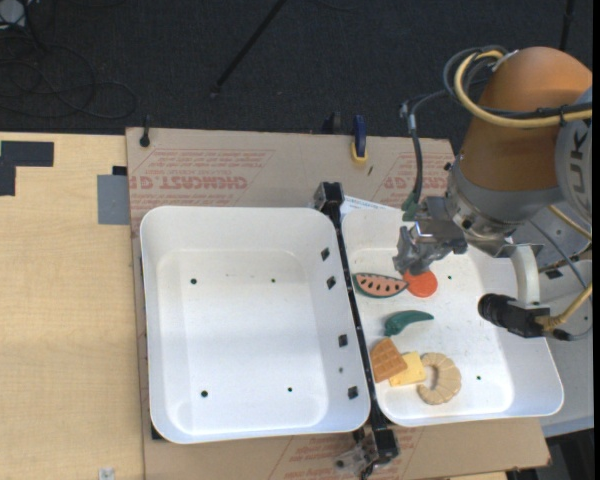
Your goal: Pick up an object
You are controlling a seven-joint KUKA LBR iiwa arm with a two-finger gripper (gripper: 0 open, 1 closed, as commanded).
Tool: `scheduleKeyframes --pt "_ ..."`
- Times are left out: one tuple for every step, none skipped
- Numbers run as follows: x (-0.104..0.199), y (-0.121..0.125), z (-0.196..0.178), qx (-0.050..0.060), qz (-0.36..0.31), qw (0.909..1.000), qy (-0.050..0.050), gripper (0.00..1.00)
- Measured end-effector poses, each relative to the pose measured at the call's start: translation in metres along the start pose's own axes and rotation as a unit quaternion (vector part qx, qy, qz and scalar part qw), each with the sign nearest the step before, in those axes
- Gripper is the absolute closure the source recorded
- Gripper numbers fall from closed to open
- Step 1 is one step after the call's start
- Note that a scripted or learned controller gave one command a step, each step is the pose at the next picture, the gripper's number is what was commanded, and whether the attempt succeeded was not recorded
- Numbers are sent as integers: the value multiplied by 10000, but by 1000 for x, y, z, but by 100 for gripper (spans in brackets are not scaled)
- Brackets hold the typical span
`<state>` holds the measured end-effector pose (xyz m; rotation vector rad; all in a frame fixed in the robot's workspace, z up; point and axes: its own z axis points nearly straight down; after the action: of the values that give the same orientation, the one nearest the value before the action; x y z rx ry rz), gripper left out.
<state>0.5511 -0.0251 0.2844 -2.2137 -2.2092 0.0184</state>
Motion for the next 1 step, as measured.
scheduleKeyframes --pt "30 71 -157 -179 -33 9998 -10 100"
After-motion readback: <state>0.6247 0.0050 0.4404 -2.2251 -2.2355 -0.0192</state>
